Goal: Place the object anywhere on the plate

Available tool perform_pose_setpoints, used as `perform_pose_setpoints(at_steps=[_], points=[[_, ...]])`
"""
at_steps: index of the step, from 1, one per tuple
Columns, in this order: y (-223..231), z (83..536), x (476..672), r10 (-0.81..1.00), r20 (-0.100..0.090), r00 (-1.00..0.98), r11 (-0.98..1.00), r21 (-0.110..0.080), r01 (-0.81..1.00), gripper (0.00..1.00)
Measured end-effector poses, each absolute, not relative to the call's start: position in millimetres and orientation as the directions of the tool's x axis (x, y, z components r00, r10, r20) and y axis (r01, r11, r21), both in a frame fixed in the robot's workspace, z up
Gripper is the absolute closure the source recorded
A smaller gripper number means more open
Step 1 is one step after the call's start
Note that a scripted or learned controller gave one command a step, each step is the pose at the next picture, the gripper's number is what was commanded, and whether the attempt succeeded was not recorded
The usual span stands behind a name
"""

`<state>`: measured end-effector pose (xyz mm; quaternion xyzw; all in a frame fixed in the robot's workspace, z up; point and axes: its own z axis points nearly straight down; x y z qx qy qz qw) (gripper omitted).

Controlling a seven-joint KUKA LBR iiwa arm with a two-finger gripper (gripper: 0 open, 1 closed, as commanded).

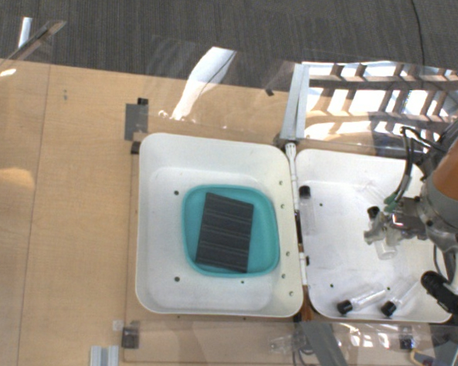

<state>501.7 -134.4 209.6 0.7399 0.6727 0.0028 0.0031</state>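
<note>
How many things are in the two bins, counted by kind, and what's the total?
Teal plate: 1
Dark ribbed block lying on the plate: 1
Clear tubes with black caps, right bin: 2
Total: 4

I see bright, even light over both white bins (215, 158), with strong glare streaking the clear panel (208, 76) at top and the metal frame (389, 91) upper right. Shadows are soft; focus is slightly grainy overall.

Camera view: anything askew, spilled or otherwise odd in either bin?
Nothing stands out. The dark ribbed block lies flat on the teal plate in the left bin, slightly rotated. The gripper hangs over the right bin.
</note>
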Motion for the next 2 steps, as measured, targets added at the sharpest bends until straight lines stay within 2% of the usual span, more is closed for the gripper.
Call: perform_pose_setpoints(at_steps=[1, 2], points=[[-34.8, 184.5, 516.7, 1.000, 0.000, 0.024, -0.024, 0.004, 1.000, 1.00], [62.3, 184.9, 562.7, 0.998, 0.001, -0.062, 0.062, 0.006, 0.998, 1.00]])
